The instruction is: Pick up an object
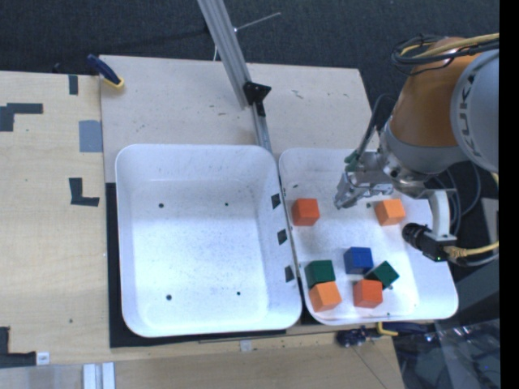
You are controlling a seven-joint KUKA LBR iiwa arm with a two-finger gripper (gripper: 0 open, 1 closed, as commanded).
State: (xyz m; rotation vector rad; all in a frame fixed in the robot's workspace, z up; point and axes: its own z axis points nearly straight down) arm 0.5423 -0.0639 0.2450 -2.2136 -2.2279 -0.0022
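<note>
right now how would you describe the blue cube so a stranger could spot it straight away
Look in the right-hand white bin, the one the arm reaches into, not the left bin. Near its front stands a cluster of small blocks; the blue cube sits in its middle. It is the only blue block, among orange, green and red ones.

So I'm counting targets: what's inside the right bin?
The right bin holds four orange cubes, two green and a blue one. The gripper covers part of its floor, so anything beneath is hidden.

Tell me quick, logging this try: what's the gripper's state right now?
Gripper: over the right bin, between two orange cubes; open or shut cannot be told.
</note>
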